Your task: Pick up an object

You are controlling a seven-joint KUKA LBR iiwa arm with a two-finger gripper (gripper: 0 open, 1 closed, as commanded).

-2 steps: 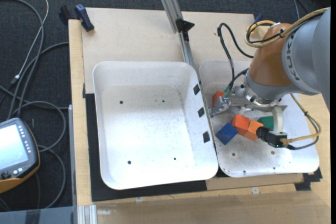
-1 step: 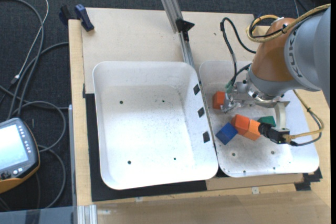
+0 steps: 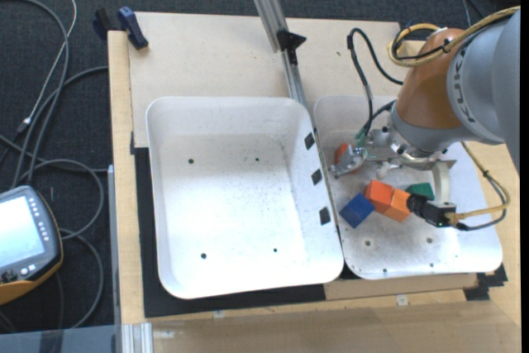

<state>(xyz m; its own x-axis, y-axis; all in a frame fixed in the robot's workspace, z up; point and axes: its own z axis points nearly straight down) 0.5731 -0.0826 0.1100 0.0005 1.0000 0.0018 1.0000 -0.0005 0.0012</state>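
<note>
My jaws [image 3: 351,161] low in right bin [image 3: 463,256] near its left wall, opening hidden, cannot tell; orange block [image 3: 388,199], blue block [image 3: 357,211] just below, green piece [image 3: 420,190] beside, left bin [image 3: 231,202] roomy.

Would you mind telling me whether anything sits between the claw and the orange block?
Nothing visible does. The claw hangs in the right bin, up-left of the orange block. The blue block touches the orange one's left side, below the claw.

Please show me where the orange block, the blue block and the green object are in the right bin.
orange block [image 3: 388,199], camera view, on its top face.
blue block [image 3: 357,211], camera view, on its top face.
green object [image 3: 420,190], camera view, on its visible part beside the orange block.
</note>
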